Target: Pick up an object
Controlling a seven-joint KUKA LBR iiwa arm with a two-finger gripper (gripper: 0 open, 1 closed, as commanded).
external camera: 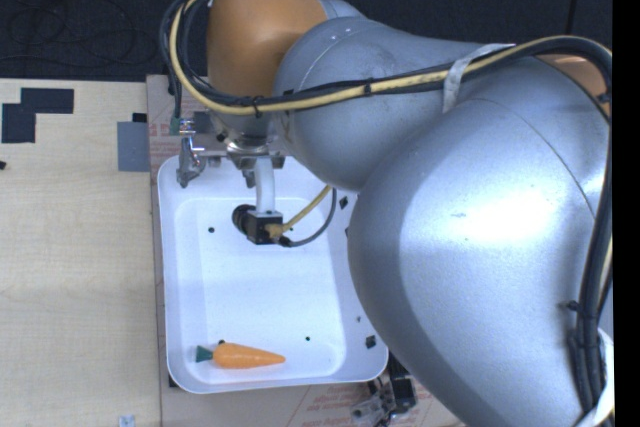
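Observation:
An orange toy carrot with a green top lies flat in the white bin, close to the bin's near wall and towards its left corner. My gripper hangs under the orange wrist band over the far edge of this bin, well away from the carrot. Nothing shows in its grasp. The grey arm hides the right part of the bin.
A pale wooden board with dark patches borders the bin on the left. The bulky arm fills the right side of the view. Cardboard and a small dark fitting lie just past the bin's near right corner.

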